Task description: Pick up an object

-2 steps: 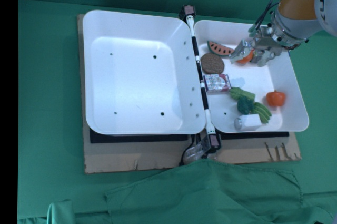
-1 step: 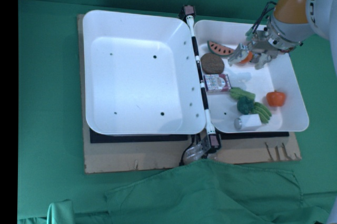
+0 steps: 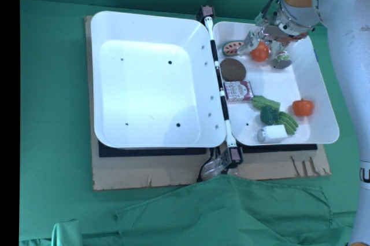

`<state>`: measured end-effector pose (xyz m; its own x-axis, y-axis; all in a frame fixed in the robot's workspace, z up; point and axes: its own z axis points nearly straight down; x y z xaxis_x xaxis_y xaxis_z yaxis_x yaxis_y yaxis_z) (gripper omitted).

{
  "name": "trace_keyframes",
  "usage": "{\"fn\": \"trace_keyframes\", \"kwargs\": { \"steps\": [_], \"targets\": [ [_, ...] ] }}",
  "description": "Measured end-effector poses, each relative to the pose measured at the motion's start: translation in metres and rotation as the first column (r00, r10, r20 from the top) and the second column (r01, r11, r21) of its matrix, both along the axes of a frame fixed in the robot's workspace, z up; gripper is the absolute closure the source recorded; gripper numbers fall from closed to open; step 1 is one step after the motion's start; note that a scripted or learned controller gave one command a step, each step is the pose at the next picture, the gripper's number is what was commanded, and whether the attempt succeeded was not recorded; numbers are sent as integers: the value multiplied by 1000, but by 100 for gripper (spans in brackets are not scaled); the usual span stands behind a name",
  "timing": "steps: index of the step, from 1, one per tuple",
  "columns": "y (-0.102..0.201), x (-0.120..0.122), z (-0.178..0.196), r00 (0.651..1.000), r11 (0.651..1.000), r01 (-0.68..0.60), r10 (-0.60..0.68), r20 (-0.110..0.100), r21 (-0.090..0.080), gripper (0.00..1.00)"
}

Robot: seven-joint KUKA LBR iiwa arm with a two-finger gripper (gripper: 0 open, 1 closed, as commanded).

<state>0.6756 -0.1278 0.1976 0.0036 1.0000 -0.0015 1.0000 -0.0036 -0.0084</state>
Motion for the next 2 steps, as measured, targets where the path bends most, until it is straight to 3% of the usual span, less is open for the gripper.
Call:
{"fn": "trace_keyframes", "kwargs": {
  "steps": [1,2],
  "targets": [
    [-17,-25,-13,1000,1000,1,-1,19,-3,0],
    [-50,-93,22,1000,1000,5,-5,10,-1,0]
  ]
}}
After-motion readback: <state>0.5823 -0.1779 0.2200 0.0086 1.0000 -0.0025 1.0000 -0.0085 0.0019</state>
